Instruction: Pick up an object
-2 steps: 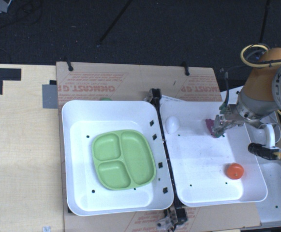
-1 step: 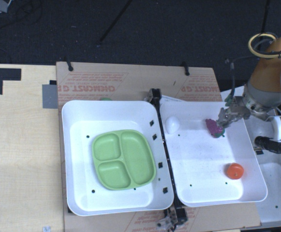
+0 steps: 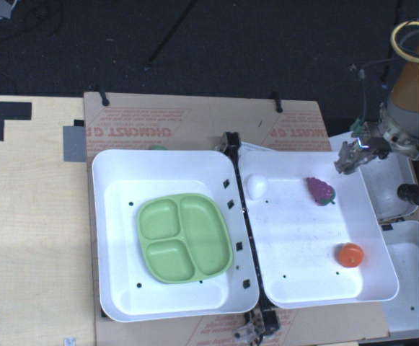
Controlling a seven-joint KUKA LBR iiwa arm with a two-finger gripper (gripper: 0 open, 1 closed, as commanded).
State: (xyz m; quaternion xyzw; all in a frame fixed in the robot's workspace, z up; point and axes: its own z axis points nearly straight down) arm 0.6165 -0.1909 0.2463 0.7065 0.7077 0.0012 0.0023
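Two shallow white bins sit side by side on the table (image 3: 29, 222), resting on a sheet of brown cardboard (image 3: 195, 121) with red printing. Inside the left bin (image 3: 112, 193) lies a green divided plate (image 3: 184, 237) with three compartments; its long axis runs from upper left to lower right, and the single large compartment is on its right side.

Three small things lie in the right bin (image 3: 303, 294). Near its upper left corner, just beside the divider between the bins, is a small white object (image 3: 257, 186), hard to make out against the white floor. Toward the upper right lies a purple object (image 3: 320, 190) with a bit of green at its lower right end; its long axis runs from upper left to lower right. Well apart from it, near the lower right wall, sits a round orange object (image 3: 350, 255), which shows no clear direction.

At the right edge the arm (image 3: 404, 99) reaches in, its orange band visible above the wrist. Its end effector (image 3: 353, 156) hangs over the upper right corner of the right bin, near the purple object but apart from it. I cannot tell how far it is open, and nothing is visible in its grip.
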